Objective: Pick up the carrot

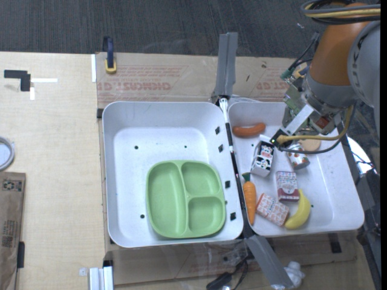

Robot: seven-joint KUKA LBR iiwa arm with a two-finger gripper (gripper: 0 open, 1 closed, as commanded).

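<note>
A grey robot arm (347,53) with an orange band reaches in from the right over the far end of the right-hand bin (329,183), one of two shallow white bins set side by side on the bench (48,132). Its end effector (311,128) hangs above the bin's far right corner, well apart from the carrot (249,201); whether it is open or closed, or has hold of anything, cannot be told from this angle. The carrot lies on the bin floor along the left wall, towards the near end, its green top pointing to the far side. Just right of it sits a red-and-white packet (272,209), with a banana (299,210) beyond that at the near edge. A small pink-and-white carton (286,186) stands between the two. A black-and-white carton (263,157) stands just beyond the carrot's top. A reddish sausage (249,129) rests near the far wall. In the left-hand bin (110,162), a green divided plate (186,199) lies alone in the near half.
</note>
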